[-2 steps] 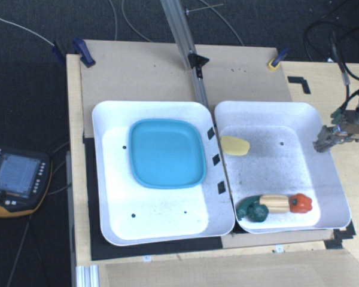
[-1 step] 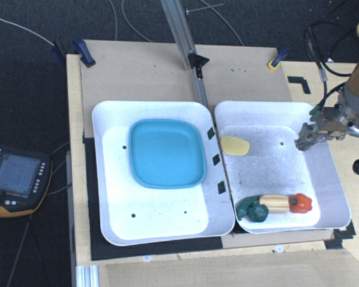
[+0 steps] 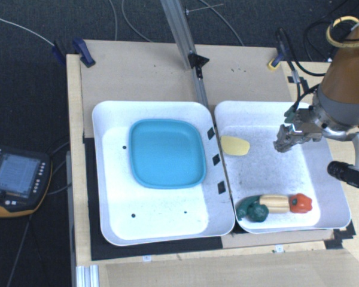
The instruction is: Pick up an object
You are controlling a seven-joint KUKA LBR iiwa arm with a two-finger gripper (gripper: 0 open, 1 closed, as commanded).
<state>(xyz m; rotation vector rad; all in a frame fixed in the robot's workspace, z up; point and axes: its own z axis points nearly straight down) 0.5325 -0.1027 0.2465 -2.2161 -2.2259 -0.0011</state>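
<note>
In the right bin lie a flat yellow piece near the left wall, and along the front wall a dark green lump, a tan cylinder and a red tomato-like piece in a row. My gripper hangs over the right bin's upper right part, well to the right of the yellow piece and above the front row. No object shows between its fingers.
The left bin holds a blue square plate. A metal pole slants over the bench's back. Clamps sit at the bench's back corners. A teach pendant lies on the floor at left.
</note>
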